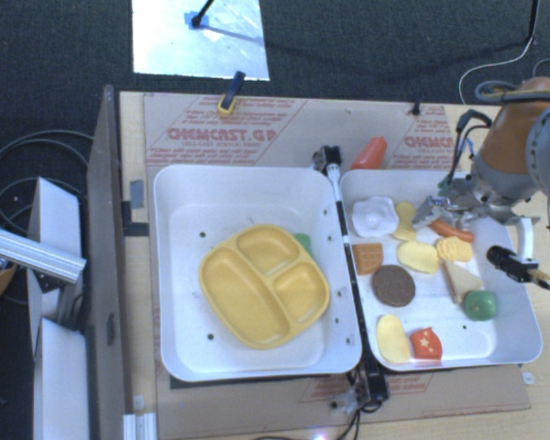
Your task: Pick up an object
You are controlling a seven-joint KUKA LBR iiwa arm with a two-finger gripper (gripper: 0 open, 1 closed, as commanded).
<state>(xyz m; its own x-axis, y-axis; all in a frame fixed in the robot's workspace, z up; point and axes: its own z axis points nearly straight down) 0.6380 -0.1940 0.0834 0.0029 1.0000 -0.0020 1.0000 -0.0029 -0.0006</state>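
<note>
We see left bin holding yellow divided tray. Right bin holds toy food: white egg, brown patty, green ball. Jaws over orange carrot, near bin's far side; we cannot tell their spread.

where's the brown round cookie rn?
In the camera view, the brown round cookie lies in the right bin, near its left-centre, just below the orange cracker and above the yellow piece.

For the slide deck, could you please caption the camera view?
The hand hovers low over toy food in the right bin, near the orange carrot; a yellow divided tray fills the left bin.
</note>
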